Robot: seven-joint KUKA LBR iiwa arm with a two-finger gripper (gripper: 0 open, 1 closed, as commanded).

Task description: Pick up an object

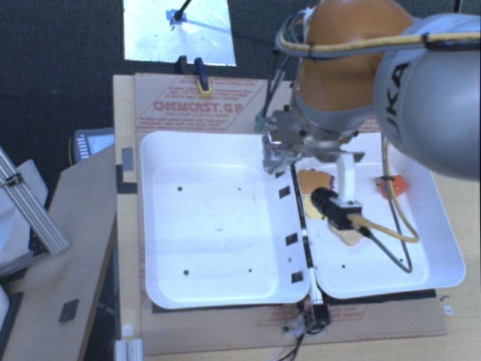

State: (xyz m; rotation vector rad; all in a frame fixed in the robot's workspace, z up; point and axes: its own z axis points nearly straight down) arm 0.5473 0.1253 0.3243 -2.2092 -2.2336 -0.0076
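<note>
Over the far end of the seam between the two bins, my pincer (pixel 279 160) is hanging low and pointing down at the left rim of the right bin (pixel 434 241). I cannot tell whether it is wide or narrow, since my own wrist is covering it from this angle.

Just to the right of the pincer, a flat orange-brown piece (pixel 314 179) is lying on the right bin's floor, partly hidden by my wrist gear. Nearer the front, a pale tan piece (pixel 347 237) is lying on the same floor, its upper part also covered. Toward the right wall, a small orange-red piece (pixel 396 186) is lying well apart from the pincer.

My arm (pixel 428 96), grey with its orange band (pixel 346 43), is reaching in from the right and covering the far part of that bin. The left bin (pixel 218 232) is sitting beside the right one, touching it along the seam, where small black clips (pixel 291 239) are showing.

Both bins are resting on a cardboard sheet (pixel 195 104) with red lettering, which is lying on the wooden bench (pixel 83 262). A blue and yellow clamp (pixel 201 77) is sitting at the sheet's far edge, and a shiny metal plate (pixel 176 21) is lying beyond it.
</note>
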